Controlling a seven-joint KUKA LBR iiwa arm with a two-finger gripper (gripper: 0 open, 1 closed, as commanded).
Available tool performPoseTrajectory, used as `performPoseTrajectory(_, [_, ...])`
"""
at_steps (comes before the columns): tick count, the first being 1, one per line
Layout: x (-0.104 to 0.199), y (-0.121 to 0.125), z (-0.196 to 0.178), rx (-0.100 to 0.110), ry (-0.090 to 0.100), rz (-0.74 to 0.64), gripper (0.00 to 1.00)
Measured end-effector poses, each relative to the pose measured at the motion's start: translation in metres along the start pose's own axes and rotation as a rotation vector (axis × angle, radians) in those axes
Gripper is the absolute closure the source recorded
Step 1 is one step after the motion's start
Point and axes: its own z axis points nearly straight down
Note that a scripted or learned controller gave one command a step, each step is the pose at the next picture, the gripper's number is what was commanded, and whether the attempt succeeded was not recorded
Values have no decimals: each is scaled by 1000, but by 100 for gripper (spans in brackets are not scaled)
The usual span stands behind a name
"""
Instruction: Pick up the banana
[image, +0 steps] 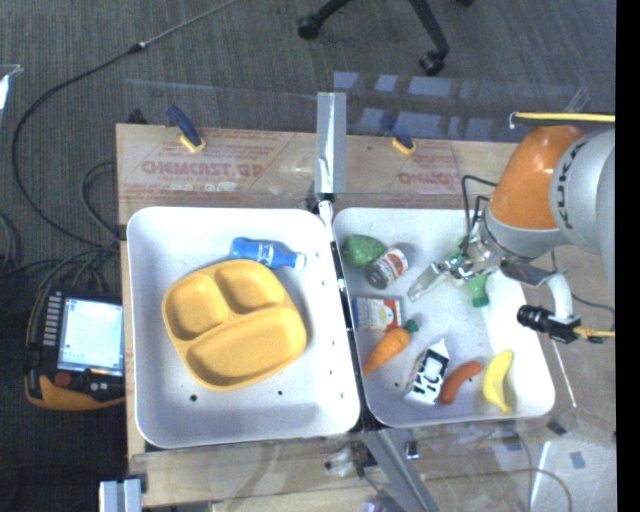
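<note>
The yellow banana (497, 381) lies near the front right corner of the right bin (530, 330), just right of a red sausage (460, 381). My gripper (428, 281) hovers over the middle of that bin, pointing left toward a small can (388, 267). It is well behind and left of the banana and touches none of the bin's objects that I can see. A green item (479, 290) sits just under the wrist.
The right bin also holds a green vegetable (362, 250), a juice box (377, 313), a carrot (388, 347) and a black-and-white carton (430, 372). The left bin (150, 400) carries a yellow compartment tray (235, 322) and a blue bottle (265, 252).
</note>
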Motion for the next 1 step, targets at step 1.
performPoseTrajectory(1, [-28, 26, -14, -3, 25, 72, 0])
